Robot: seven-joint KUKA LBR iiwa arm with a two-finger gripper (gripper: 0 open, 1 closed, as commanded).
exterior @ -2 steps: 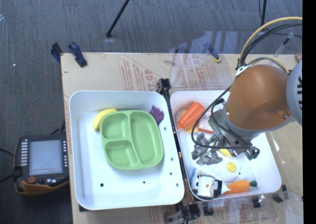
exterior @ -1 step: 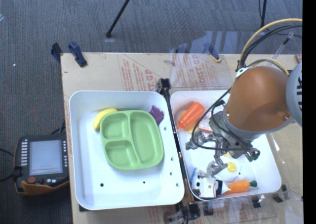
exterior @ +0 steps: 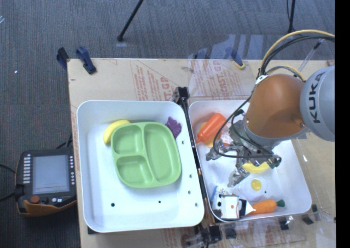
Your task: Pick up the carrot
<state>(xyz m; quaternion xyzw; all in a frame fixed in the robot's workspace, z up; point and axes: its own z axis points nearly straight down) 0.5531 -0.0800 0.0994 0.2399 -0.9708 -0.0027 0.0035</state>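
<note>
Right bin [exterior: 304, 184]: the carrot [exterior: 264, 206], orange with a green tip, lies flat near the front wall, tip pointing right. The gripper [exterior: 238, 166] hangs above the bin's middle, its jaws spread open with nothing between the fingers. The carrot sits in front of the jaws and slightly to their right, apart from them, untouched. A fried-egg toy [exterior: 255, 185] lies between gripper and carrot; a yellow piece [exterior: 257, 167] sits just beside the fingers. A larger orange item [exterior: 210, 127] rests at the bin's rear left. Left bin [exterior: 93, 197] holds a green divided plate [exterior: 146, 154], a banana [exterior: 112, 129] and a purple item [exterior: 174, 126].
</note>
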